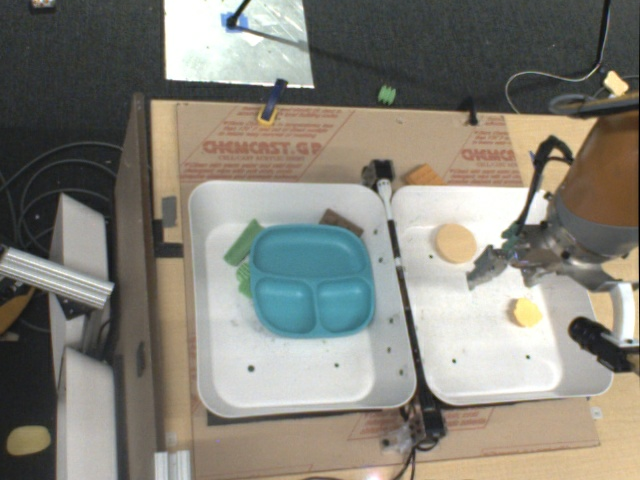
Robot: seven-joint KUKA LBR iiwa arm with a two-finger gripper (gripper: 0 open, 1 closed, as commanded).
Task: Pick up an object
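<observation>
1. Small yellow chunky block (527,313) lies on floor of right shallow white plastic bin (480,378), toward its right side, nothing touching it.
2. Round flat tan disc (456,243) sits in same bin, upper-left part, well apart from yellow block.
3. Gripper (487,267) w/ grey metal jaws hangs over right bin, between disc & yellow block, just right of disc and up-left of block. Jaws' state: can't tell, tips too small & dark to read. Nothing visible between them.
4. Grey arm w/ orange band (610,168) comes in from right edge, wrist over right bin's right side; black cable (535,178) loops up along it.
5. Left shallow white plastic bin (215,298) holds teal three-compartment plastic tray (310,278), near bin centre.
6. Green flat piece (241,243) pokes out from under tray's left edge; brown flat piece (343,222) shows at tray's upper right corner.
7. Both bins sit side by side, touching along a dark middle seam, on cardboard-covered counter (300,138) w/ red printing.
8. Small orange block (424,176) lies on counter just behind the bins' junction.
9. Shiny foil-like sheet (238,28) lies on dark carpet beyond counter; white boxy unit (80,298) at left.
</observation>
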